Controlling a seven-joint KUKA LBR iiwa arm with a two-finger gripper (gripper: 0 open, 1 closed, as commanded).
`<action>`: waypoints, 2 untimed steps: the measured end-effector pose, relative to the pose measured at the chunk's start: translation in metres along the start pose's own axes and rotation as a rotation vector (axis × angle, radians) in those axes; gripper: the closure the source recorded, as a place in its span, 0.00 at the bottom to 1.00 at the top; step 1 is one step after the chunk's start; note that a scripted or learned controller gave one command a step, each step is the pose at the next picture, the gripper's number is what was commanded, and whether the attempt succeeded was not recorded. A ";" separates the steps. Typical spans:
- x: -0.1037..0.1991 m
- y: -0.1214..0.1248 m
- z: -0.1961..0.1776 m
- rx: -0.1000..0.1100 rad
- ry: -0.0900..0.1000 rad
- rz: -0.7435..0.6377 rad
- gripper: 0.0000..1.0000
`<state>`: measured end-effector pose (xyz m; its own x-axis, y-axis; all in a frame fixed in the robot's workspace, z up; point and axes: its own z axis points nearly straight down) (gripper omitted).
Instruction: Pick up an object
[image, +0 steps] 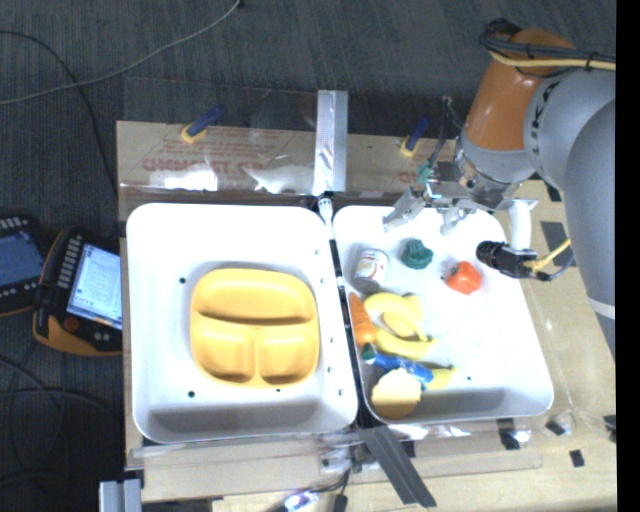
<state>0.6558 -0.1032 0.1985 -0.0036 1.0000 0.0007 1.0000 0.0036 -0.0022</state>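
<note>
Several toys crowd the right bin (520, 385); our gripper (432, 212), fingers apart (empty), should descend squarely over the green toy (417, 254) near its far edge.

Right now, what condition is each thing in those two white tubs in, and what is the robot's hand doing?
Hand: open, holding nothing, above the right bin's far edge.
Yellow divided tray: lying flat in the left bin.
Small white cup: tipped on its side.
Green toy: lying loose.
Red toy: lying loose.
Banana: piled with other toys.

Right bin (520, 350) right side bare; toys (400, 340) crowd left wall; yellow tray (256, 325) fills left bin.
</note>
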 end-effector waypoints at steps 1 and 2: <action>-0.042 -0.014 0.110 -0.011 -0.005 -0.081 0.00; -0.037 0.015 0.110 -0.009 -0.003 -0.015 0.00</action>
<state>0.6705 -0.1398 0.0880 -0.0184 0.9998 -0.0023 0.9998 0.0184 0.0065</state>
